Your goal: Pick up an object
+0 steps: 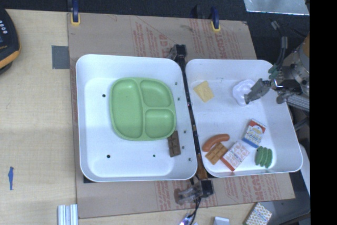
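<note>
Seven objects (204, 91) in right bin (295, 129) (one plate (142, 108) left).

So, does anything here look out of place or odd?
Little stands out. A brown block lies loose in the left bin, beside the green plate, not on it. The right bin's items lie scattered.
</note>
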Robot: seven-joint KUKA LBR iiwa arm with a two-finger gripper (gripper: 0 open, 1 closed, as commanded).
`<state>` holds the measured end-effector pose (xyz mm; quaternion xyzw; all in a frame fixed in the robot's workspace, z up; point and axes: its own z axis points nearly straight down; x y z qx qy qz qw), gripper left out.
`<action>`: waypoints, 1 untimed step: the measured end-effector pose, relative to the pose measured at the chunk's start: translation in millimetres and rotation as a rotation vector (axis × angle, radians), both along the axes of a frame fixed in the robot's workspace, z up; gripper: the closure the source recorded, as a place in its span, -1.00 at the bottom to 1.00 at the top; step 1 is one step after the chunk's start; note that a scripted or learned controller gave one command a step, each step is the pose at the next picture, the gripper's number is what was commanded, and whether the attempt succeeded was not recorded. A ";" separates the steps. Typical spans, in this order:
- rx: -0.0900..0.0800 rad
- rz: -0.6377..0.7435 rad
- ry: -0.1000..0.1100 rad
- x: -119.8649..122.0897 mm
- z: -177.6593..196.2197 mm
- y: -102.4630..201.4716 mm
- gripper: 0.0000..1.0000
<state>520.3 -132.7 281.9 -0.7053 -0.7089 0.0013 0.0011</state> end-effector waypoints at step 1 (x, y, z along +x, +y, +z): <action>-0.001 -0.004 0.008 -3.0 -77.8 -58.2 -1.00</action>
